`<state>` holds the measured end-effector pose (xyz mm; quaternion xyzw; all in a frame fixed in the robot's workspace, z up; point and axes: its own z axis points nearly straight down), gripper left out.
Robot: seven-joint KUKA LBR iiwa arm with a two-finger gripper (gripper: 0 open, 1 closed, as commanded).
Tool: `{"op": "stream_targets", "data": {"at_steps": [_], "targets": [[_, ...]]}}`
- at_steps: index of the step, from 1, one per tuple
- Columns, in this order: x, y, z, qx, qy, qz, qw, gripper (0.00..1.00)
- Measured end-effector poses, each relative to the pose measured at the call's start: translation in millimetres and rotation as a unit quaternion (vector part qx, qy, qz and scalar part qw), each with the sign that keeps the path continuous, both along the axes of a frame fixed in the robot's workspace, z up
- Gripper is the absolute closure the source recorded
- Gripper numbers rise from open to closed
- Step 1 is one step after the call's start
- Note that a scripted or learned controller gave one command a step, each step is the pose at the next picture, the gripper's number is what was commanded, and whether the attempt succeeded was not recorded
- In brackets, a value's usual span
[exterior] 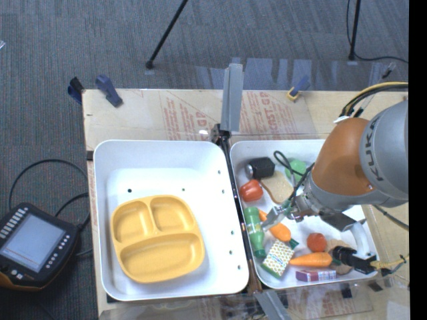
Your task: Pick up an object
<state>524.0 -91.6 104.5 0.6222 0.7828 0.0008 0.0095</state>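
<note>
In rt bin [360, 235]: gripper [277, 220] by carrot [281, 232].

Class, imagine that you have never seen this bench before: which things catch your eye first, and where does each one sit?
First comes the yellow divided tray, lying alone in the left bin. Next is the big arm with its orange band, reaching from the right over the right bin. Its hand hangs low among a crowd of small toy foods, near a green bottle and a small carrot.
</note>
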Motion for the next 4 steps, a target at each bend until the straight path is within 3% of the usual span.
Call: {"op": "stream_targets", "data": {"at_steps": [1,2,3,4], "targets": [[-1.0,2.1,7.7,0.0037,0.004,-0.001,1.0000,1.00],[-17.1,16.9,82.4,0.0065,0.008,-0.145,0.9894,1.00],[65.8,7.1,160.8,0.0063,0.006,-0.179,0.9838,1.00],[115.5,54.5,137.7,0.0058,0.010,-0.134,0.9909,1.00]]}}
